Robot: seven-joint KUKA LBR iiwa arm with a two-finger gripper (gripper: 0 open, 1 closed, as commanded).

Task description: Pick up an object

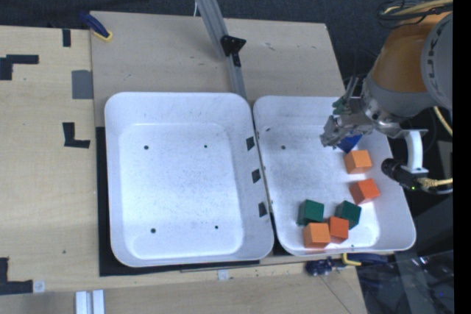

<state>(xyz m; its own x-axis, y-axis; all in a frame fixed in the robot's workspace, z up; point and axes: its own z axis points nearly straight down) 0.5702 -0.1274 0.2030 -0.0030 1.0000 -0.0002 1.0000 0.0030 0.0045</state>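
While the gripper [337, 134] hangs low over the right bin [294, 158], a blue block [351, 143] sits just beside or under its tip; I cannot tell its state; orange blocks [358, 161] and green blocks [311, 211] lie nearer the bin's front corner.

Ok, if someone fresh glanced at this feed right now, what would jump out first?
Probably the grey-and-orange arm reaching in from the right, its gripper low over the right bin, just beside a blue block. Next, the bright blocks scattered in that bin: orange blocks near the right wall and a green-and-orange cluster at the near edge. The left bin sits alongside.
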